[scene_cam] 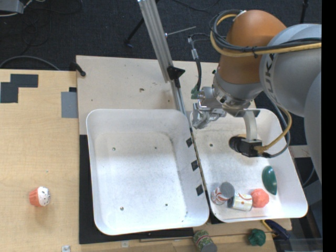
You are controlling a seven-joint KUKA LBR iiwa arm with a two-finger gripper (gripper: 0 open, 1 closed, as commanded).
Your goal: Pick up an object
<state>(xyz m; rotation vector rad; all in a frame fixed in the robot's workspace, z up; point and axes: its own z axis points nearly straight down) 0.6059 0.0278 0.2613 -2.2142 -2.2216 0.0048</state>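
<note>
Wooden and pale, the counter [31, 140] carries two white bins side by side, with dark floor and cables behind it. From the right the big grey and orange arm [262, 51] reaches in. Its claw [201, 117] hangs over the top left corner of the right bin [286, 140], close to the wall between the bins. I cannot tell if the claw is apart or together.

Well below the claw, at the near end of the right bin, lies a small pile: a grey round thing [227, 189], a little white can [241, 201], a red ball [260, 197] and a dark green piece [269, 178]. No words can be read. The left bin [100, 125] sits beside it. A small orange and white toy [40, 197] lies far left on the counter.
</note>
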